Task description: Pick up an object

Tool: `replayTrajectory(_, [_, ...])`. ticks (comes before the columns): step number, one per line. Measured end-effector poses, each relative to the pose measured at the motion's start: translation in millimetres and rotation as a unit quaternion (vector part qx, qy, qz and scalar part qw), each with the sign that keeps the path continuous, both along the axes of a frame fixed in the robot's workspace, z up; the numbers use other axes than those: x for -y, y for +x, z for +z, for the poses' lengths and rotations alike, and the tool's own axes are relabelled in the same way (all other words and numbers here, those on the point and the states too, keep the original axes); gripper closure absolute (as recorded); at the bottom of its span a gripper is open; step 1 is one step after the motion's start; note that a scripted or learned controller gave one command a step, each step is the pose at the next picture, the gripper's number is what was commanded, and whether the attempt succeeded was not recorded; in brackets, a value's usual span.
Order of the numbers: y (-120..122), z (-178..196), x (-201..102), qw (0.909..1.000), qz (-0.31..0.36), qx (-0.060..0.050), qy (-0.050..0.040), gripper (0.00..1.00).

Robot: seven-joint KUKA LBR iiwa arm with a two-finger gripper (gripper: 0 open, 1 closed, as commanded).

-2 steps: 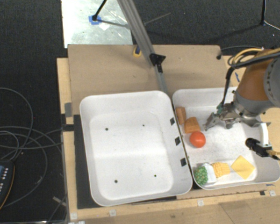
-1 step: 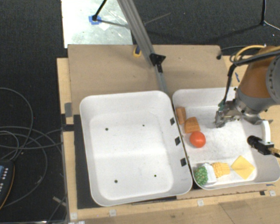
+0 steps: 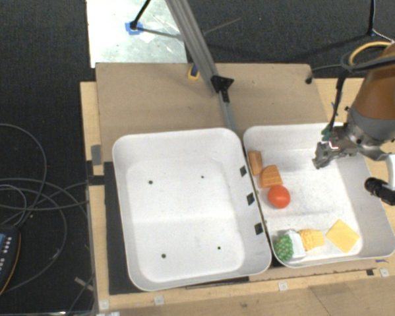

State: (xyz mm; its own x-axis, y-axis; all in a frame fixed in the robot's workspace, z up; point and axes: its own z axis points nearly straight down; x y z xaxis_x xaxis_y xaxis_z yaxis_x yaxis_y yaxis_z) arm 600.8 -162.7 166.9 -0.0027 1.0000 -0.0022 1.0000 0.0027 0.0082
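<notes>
The right bin (image 3: pixel 295 137) holds several toy food items. Two orange-brown bread pieces (image 3: pixel 271 176) lie along its left wall, with a red tomato (image 3: pixel 279 196) just below them. Near the front edge sit a green and white vegetable (image 3: pixel 285 246), a yellow corn piece (image 3: pixel 312 238) and a yellow cheese wedge (image 3: pixel 343 235). My gripper (image 3: pixel 324 155) hangs over the upper right part of this bin, well to the right of the bread and tomato. Nothing shows between its fingers.
The left bin (image 3: pixel 180 208) lies beside the right one, joined by black clips along the shared wall. A grey pole (image 3: pixel 198 42) slants across the back of the bench. Cables and a pendant lie on the floor at the left.
</notes>
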Motion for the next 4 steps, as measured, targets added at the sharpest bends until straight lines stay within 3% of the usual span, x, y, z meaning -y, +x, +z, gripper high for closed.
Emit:
replayTrajectory(2, [1,105,-7,1.0000,0.002,0.000,0.0000,1.00])
replayTrajectory(4, [-8,91,-114,1.0000,0.004,-0.004,0.0022,1.00])
